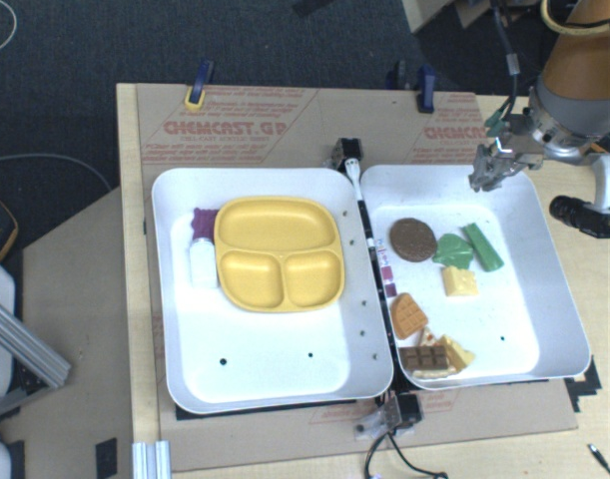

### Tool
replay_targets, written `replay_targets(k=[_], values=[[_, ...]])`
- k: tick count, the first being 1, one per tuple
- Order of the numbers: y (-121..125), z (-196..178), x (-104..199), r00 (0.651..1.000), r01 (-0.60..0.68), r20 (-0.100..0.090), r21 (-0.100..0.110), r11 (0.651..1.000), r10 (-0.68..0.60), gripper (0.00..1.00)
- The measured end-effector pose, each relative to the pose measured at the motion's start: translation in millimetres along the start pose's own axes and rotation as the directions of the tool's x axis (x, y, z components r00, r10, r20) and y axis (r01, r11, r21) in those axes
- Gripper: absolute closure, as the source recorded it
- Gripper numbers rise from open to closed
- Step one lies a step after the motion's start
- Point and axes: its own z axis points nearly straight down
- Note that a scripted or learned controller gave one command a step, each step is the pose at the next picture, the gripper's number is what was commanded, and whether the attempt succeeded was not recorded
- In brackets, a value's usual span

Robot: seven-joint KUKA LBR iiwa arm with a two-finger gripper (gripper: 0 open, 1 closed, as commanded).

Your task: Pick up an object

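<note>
Objects for picking are seen in the right bin (544, 267): a brown round cookie (413, 239) sits near its left wall, a green leafy piece (453, 250) lies just right of it, and a green bar (482, 246) is tilted against that piece's right side. A yellow cheese cube (461, 282) is placed just below the leafy piece. Lower down, an orange waffle piece (409, 314) is found near the left wall, and a chocolate block (428, 358) with a small yellow wedge (459, 353) beside it is seen at the near edge. The left bin (185, 367) is occupied by a yellow divided tray (280, 252), with a purple item (204, 224) and a white item (202, 263) tucked against the tray's left side. The arm (579, 63) is extended in from the right, and the jaws (487, 173) are held over the far rim of the right bin, well apart from the food pieces; nothing is seen between them, and whether they are released or clenched cannot be told. Both bins are carried on a cardboard-covered tabletop (285, 118), which is fastened at its far edge by a yellow clamp (197, 90) and a blue clamp (425, 88).
</note>
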Motion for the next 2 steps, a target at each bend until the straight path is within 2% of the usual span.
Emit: replay_targets(k=[2], values=[[-25,-15,105,1.0,0.0,0.0,0.001,1.0,0.0,1.0]])
